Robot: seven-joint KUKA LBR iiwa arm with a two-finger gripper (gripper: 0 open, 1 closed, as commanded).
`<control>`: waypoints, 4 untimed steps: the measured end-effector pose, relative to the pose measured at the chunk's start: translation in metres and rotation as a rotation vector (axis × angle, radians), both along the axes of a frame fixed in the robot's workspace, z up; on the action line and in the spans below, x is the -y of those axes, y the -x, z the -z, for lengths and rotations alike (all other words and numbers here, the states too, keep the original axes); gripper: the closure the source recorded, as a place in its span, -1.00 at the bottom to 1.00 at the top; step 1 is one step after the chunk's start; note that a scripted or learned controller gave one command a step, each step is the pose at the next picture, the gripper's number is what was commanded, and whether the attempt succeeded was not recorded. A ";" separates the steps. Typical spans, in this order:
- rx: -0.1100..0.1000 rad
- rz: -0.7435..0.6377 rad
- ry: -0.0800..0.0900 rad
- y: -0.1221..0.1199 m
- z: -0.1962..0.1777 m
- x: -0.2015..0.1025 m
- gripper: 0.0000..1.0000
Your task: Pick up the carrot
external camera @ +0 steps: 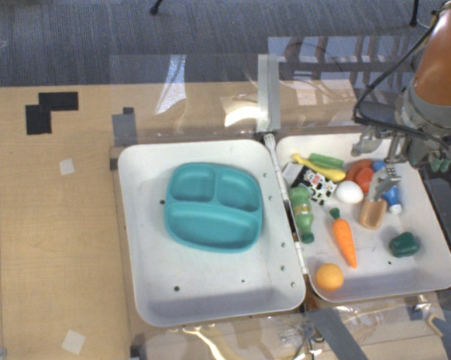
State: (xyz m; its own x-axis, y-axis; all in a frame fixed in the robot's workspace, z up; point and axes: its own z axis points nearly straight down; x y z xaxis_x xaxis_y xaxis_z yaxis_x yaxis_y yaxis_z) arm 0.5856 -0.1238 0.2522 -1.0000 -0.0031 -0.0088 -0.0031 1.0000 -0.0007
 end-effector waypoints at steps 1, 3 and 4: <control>0.002 -0.009 0.000 0.046 0.157 -0.014 -1.00; 0.007 0.788 -0.008 0.051 0.162 -0.007 -1.00; 0.016 0.779 -0.011 0.047 0.149 -0.008 1.00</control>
